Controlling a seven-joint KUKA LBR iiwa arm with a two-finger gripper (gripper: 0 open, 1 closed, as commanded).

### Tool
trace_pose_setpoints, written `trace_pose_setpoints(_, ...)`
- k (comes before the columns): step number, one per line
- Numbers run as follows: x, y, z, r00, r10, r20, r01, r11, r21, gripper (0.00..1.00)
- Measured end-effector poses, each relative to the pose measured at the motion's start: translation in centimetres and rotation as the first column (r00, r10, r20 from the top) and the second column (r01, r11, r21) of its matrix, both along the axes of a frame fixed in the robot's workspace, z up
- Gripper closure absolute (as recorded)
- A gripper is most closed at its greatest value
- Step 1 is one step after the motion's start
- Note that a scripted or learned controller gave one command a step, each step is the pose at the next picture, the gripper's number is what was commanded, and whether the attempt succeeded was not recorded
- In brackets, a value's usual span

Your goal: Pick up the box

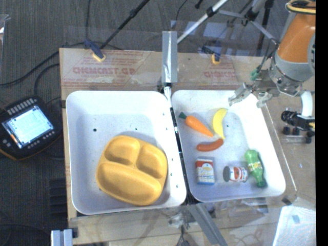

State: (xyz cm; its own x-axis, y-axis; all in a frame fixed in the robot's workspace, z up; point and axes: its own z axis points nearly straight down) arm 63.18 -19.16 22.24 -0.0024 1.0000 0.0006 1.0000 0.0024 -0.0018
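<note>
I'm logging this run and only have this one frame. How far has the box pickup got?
Nothing looks done yet: the box lies on the floor of the right bin, between the sausage and the can. In hand: the hand hovers at that bin's far edge, near the banana, with nothing between its fingers. Left: move over the box, descend, grasp and lift.

The brown bench (128, 70) holds two white bins. The left bin (82, 137) sits touching the right bin (271, 152), side by side.
</note>
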Motion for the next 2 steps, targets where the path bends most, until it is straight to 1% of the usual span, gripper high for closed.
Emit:
trace_pose_setpoints(1, -6.1, 4.2, -13.2, 0.973, 0.229, 0.008, -0.229, 0.973, -0.003, 0.0)
trace_pose_setpoints(2, -12.4, 8.5, -13.2, 0.95, 0.311, 0.014, -0.311, 0.95, -0.008, 0.0)
